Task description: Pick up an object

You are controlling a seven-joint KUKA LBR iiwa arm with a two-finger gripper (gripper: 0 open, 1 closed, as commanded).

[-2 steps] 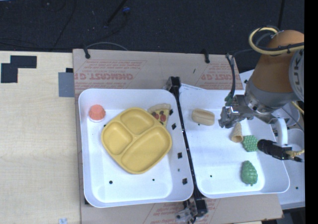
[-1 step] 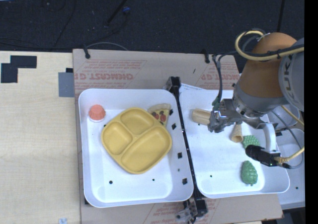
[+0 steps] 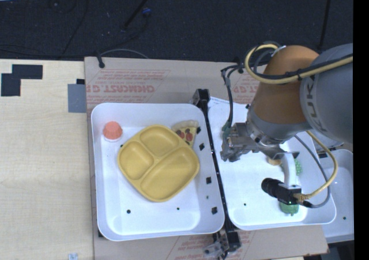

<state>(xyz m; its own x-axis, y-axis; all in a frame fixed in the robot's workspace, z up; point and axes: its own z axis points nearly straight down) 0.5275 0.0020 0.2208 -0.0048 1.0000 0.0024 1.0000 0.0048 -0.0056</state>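
My gripper [image 3: 229,148] hangs low over the left part of the right bin [image 3: 248,213], close to the divider between the bins. Nothing can be seen held in it. A small green object [image 3: 290,207] lies at the right bin's front right, and another bit of green [image 3: 298,166] peeks out just behind it, partly hidden by the arm. In the left bin [image 3: 144,224] lie a yellow divided plate [image 3: 159,162], an orange-red ball-like piece [image 3: 112,131] at the back left, and a toy pizza slice [image 3: 186,132] at the plate's far edge.
The grey and orange arm [image 3: 288,94] covers the back of the right bin. A black divider rail [image 3: 211,161] runs between the bins. Cardboard [image 3: 144,83] lies under both bins, and a pale wooden bench top [image 3: 40,166] stretches to the left.
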